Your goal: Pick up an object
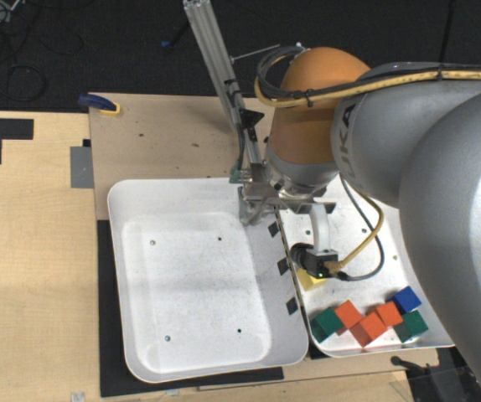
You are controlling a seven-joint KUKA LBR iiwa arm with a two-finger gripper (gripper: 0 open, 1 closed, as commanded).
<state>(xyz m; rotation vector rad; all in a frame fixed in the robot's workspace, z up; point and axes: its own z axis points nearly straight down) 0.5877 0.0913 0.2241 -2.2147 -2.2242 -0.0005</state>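
Hanging low over the seam between the two white bins, the claw sat at the end of the grey arm, just below its orange band. We could not tell how far it was open, and we saw nothing held in it. A slanted aluminium rail rose from beside the claw toward the top of the view.

We counted two bins on the tabletop: the left bin and the right bin. All the loose objects lay in the right bin, clustered at its near corner and well apart from the claw. There we counted one blue block, two green blocks and, as far as we could make out, three orange blocks packed between the green ones and touching each other. One yellow piece lay nearer the claw, partly covered by the robot.

Along the seam between the bins we counted three small black tabs. One blue clamp with a yellow tip lay at the far left corner of the board.

Dark lettering ran down the arm's housing, but we could not read it.
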